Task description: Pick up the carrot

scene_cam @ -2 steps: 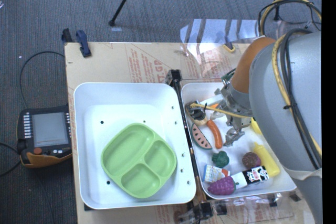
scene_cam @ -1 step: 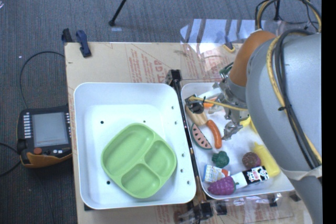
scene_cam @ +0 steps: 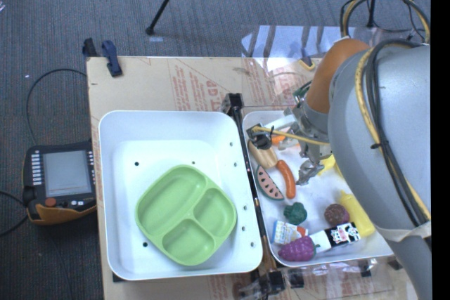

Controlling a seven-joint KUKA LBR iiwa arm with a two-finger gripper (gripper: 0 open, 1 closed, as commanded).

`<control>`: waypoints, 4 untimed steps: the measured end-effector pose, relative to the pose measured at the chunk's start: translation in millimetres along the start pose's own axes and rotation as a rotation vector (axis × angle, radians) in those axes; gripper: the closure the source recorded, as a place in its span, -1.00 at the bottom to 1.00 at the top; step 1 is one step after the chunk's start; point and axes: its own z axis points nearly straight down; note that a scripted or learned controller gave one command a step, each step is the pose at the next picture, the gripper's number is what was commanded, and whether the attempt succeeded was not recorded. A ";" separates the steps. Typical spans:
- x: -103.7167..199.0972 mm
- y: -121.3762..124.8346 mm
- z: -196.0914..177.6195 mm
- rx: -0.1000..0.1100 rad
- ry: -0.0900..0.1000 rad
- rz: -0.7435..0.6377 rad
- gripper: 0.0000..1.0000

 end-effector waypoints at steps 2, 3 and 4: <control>-63.3 3.6 1.7 0.003 -0.006 -0.181 -1.00; -0.2 19.2 0.9 0.000 -0.004 -0.019 -1.00; -45.3 3.1 1.2 0.002 -0.004 -0.009 -1.00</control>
